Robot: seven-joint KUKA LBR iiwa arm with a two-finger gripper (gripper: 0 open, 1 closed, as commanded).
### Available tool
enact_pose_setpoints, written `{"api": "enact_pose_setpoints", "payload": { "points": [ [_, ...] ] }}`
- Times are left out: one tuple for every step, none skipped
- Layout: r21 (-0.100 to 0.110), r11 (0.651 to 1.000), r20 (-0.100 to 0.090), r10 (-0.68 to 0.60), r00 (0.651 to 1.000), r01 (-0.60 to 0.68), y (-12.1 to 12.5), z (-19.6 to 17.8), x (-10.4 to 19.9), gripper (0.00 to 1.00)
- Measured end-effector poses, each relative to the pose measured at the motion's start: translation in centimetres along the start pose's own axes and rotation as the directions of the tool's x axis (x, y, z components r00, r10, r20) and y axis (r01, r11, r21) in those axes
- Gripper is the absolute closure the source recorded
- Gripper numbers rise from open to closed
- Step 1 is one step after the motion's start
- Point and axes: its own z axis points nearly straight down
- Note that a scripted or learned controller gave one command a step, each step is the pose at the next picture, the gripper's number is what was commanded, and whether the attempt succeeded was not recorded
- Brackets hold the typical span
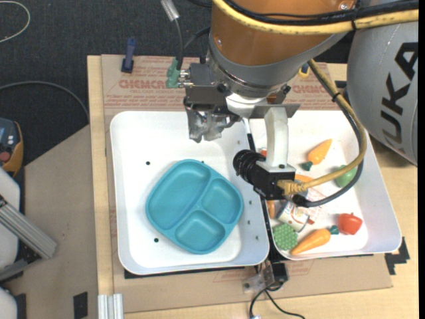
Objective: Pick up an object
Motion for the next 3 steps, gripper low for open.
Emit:
{"api": "enact_pose_setpoints", "payload": {
  "points": [
    [-0.003,1.000,-0.001,0.004,1.000,-0.004,3.0,4.7,-2.8,1.00],
    [-0.002,1.000,-0.002,-0.005,1.000,0.005,0.3,10.5,0.2,1.00],
    [-0.027,1.000,-0.013,-0.004,1.000,0.004,0.1,-3.5,0.0,1.00]
  ]
}}
